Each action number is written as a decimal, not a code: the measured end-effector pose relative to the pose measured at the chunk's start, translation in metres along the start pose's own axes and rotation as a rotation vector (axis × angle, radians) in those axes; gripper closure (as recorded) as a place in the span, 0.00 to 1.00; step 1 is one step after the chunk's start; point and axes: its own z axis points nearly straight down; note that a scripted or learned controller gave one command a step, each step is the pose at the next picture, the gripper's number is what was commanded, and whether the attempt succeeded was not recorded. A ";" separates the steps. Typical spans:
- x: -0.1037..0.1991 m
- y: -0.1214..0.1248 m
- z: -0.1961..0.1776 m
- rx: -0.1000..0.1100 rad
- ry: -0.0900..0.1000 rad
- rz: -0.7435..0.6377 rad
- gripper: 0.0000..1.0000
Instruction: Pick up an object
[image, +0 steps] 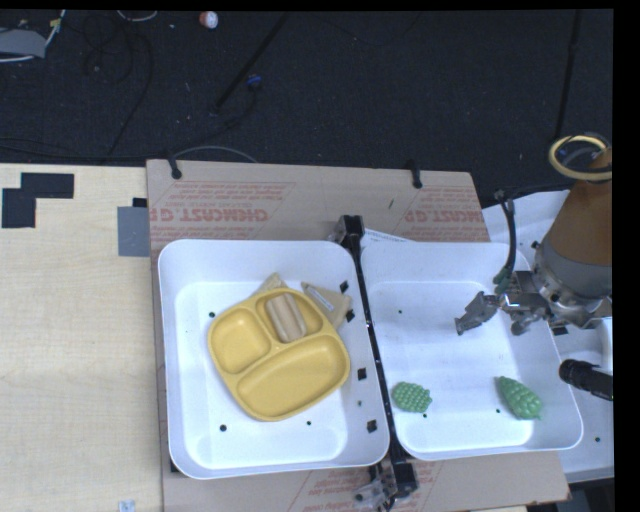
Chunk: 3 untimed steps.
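My gripper hangs over the upper middle of the right bin, reaching in from the right, and nothing shows in it. Two green bumpy objects lie on that bin's floor near its front. The smaller one is at the front left, below and left of the gripper. The larger one is at the front right. Both lie well apart from the gripper.
The left bin holds a yellow divided plate with a tan piece in its top compartment. A tan wedge lies just behind the plate. A black divider separates the bins.
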 end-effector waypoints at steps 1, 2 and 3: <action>0.000 0.003 -0.008 -0.013 -0.002 -0.003 0.00; -0.003 0.007 0.054 -0.011 -0.002 -0.002 0.00; -0.003 0.007 0.107 -0.010 -0.001 -0.002 0.00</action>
